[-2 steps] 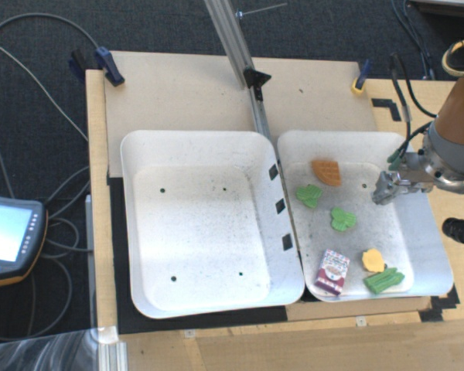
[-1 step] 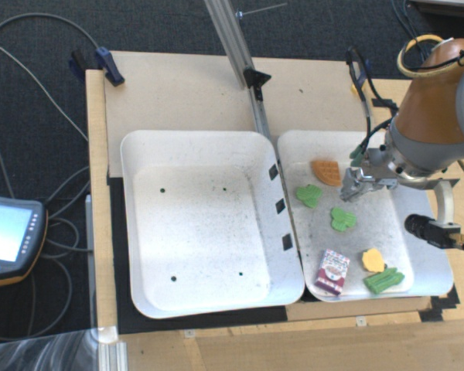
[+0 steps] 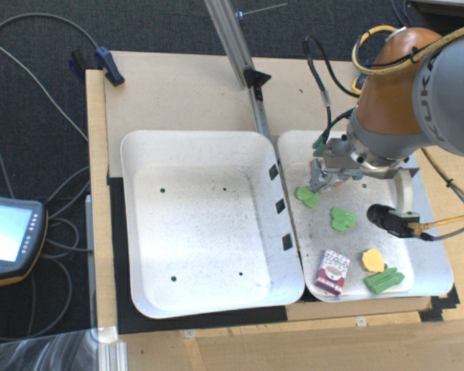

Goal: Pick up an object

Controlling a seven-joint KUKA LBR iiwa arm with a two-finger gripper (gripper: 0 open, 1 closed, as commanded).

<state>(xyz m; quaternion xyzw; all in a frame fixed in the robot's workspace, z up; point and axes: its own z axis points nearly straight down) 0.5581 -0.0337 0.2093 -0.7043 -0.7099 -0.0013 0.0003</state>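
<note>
Gripper (image 3: 319, 181) low over right bin (image 3: 441, 265), just above green piece (image 3: 308, 198).

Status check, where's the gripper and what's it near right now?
Gripper low in the right bin, just above a green piece. Nothing seen between fingers. Second green piece, yellow piece, small packet lie apart.

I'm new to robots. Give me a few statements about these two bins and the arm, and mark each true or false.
1. The claw is over the right bin. True.
2. The left bin holds the green pieces. False: the green pieces lie in the right bin.
3. A yellow piece lies near the right bin's front edge. True.
4. The small packet is blue. False: it is red and white.
5. The arm's band is orange. True.
</note>
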